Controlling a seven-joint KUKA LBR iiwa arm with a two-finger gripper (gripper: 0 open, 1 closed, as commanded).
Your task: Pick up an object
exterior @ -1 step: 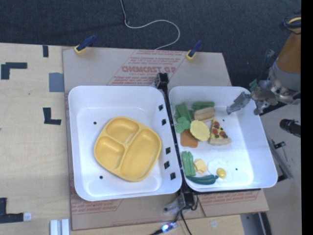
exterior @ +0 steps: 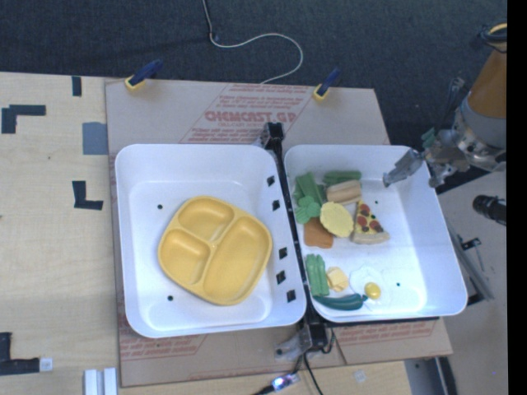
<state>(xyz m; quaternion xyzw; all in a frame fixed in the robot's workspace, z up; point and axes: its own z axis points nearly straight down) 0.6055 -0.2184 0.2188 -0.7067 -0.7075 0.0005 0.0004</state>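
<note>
Cardboard sheet (exterior: pixel 247 118) on wooden bench (exterior: pixel 49 220), dark carpet (exterior: pixel 99 15) behind; 2 glossy white bins (exterior: pixel 132 171); gripper (exterior: pixel 412 164) state unclear.

text — "CHEMCAST GP", red print | on cardboard sheet (exterior: pixel 247 113)

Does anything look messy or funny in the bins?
Nothing is spilled or broken. The toy food sits bunched together in the right bin, while the yellow tray in the left bin lies a bit crooked to the walls and holds no food.
</note>
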